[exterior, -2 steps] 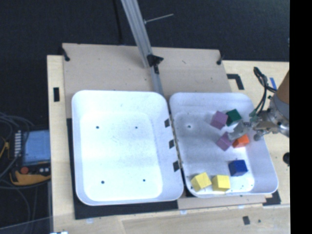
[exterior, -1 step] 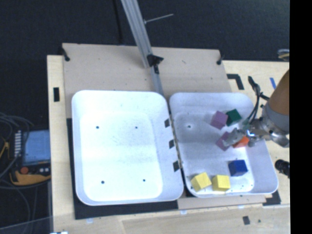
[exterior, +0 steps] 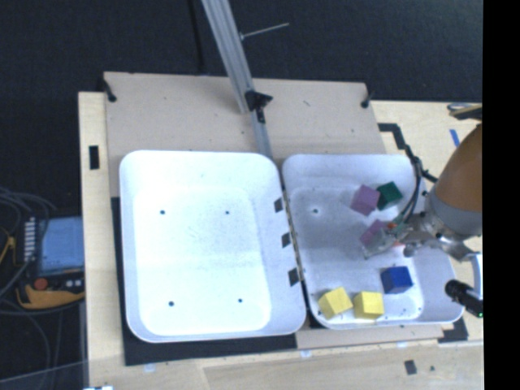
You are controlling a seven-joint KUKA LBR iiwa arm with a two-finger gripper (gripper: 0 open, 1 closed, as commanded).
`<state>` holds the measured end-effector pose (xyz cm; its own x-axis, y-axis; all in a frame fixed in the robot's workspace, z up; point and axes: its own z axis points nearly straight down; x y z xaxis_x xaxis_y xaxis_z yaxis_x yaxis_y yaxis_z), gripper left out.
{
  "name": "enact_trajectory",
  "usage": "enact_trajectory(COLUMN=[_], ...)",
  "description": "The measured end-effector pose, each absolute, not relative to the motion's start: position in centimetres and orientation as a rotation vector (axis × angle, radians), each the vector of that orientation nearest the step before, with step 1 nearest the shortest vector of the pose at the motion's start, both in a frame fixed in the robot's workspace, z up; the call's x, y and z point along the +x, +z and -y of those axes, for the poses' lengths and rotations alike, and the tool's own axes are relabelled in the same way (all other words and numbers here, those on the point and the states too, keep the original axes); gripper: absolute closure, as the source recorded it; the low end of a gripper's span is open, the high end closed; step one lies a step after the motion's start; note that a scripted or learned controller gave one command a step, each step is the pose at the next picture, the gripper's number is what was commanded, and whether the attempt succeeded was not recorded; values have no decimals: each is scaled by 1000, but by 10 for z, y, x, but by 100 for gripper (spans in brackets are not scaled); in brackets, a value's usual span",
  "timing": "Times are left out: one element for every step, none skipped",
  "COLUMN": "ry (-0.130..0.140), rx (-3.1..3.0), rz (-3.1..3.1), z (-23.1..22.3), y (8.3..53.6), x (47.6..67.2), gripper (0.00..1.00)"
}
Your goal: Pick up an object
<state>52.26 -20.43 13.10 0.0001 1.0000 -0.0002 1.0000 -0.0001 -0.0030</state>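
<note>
The right bin (exterior: pixel 325 177) holds several small blocks. A purple block (exterior: pixel 365 198) and a green block (exterior: pixel 391 192) lie touching near its far side. A second, mauve block (exterior: pixel 373 233) sits in the middle of the bin. A blue block (exterior: pixel 396 279) lies nearer the front, and two yellow blocks (exterior: pixel 335 302) (exterior: pixel 369 304) rest against the front wall. My gripper (exterior: pixel 388 242) reaches in from the right and is low over the bin, right against the mauve block. Whether that block is in its grasp cannot be told.
The left bin (exterior: pixel 199 242) stands beside the right one, their walls touching. A slanted metal pole (exterior: pixel 236 55) rises from behind the bins. The arm's orange band (exterior: pixel 463 177) hangs over the right bin's right edge. A blue box and cables lie off the bench's left side.
</note>
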Motion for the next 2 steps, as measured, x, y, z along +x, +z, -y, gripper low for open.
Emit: enact_trajectory(ry=[-2, -5], rx=[-2233, -2224], rz=[2219, 2230], z=[207, 205], y=[145, 206], x=[524, 519], gripper=[100, 100])
